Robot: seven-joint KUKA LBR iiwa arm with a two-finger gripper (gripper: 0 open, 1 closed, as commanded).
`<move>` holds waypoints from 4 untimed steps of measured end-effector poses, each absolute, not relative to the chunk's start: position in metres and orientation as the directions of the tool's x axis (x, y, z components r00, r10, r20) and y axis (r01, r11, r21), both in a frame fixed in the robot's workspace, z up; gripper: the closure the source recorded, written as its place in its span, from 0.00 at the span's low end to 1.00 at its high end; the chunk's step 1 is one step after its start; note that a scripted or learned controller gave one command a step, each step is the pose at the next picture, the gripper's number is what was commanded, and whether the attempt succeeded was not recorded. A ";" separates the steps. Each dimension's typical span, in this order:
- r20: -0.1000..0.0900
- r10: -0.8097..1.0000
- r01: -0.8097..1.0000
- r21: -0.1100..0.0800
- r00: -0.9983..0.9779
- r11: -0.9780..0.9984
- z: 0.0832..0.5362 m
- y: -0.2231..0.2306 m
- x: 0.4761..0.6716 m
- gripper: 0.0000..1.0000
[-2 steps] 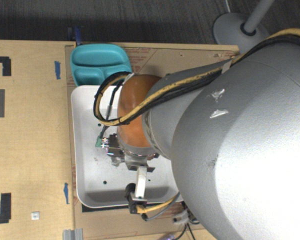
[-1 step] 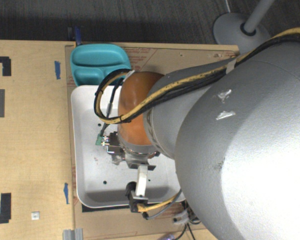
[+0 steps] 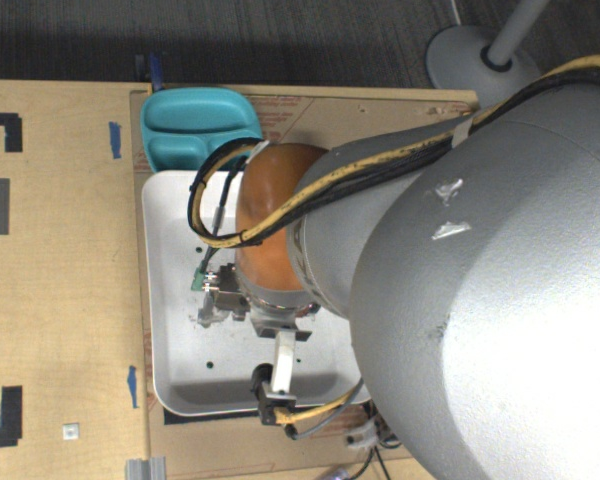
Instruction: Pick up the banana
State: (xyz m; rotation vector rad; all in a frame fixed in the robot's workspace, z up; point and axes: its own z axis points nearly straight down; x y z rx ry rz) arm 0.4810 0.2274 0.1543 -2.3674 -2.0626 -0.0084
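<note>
Where the yellow banana lies I cannot tell (my thick grey arm (image 3: pixel 460 268) covers most of the shallow white plastic bin (image 3: pixel 170 268) at the frame's centre). My gripper (image 3: pixel 230 300) hangs low over the bin floor; whether it is open or closed I cannot tell. I should find the fruit before I descend.

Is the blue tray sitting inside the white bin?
No, the blue tray sits on the bench just beyond the white bin's far rim, outside it.
</note>
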 end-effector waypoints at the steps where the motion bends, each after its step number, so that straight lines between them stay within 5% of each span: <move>1: -0.001 0.931 0.931 0.000 0.365 -0.365 0.145 0.224 0.481 0.00; 2: 0.000 0.998 0.998 0.001 -0.057 0.057 0.182 0.213 0.479 0.00; 3: 0.002 0.963 0.963 0.002 -0.269 0.269 0.086 0.213 0.481 0.00; 4: 0.005 0.963 0.963 0.004 -0.269 0.269 0.096 0.215 0.481 1.00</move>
